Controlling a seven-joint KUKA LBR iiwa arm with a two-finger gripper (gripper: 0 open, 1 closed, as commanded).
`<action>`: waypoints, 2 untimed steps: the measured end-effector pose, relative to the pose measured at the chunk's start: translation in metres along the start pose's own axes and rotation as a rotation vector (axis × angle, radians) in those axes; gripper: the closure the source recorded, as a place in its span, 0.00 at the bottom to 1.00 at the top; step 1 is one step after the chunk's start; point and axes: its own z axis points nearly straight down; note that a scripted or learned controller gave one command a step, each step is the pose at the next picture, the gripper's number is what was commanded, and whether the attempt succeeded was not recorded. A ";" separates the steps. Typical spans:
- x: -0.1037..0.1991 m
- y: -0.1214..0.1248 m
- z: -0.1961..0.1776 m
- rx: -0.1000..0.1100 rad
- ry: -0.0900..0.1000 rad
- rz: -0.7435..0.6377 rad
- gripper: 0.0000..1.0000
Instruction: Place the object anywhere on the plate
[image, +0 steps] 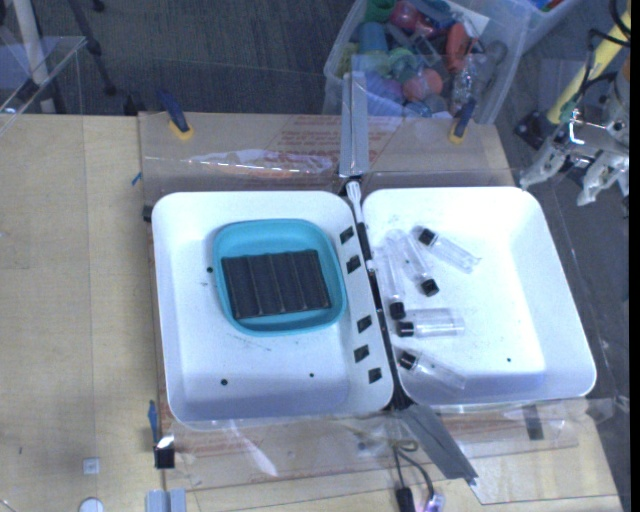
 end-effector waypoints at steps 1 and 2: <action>-0.005 0.001 -0.090 -0.005 0.000 0.075 0.00; 0.009 -0.003 -0.006 -0.001 0.000 0.092 0.00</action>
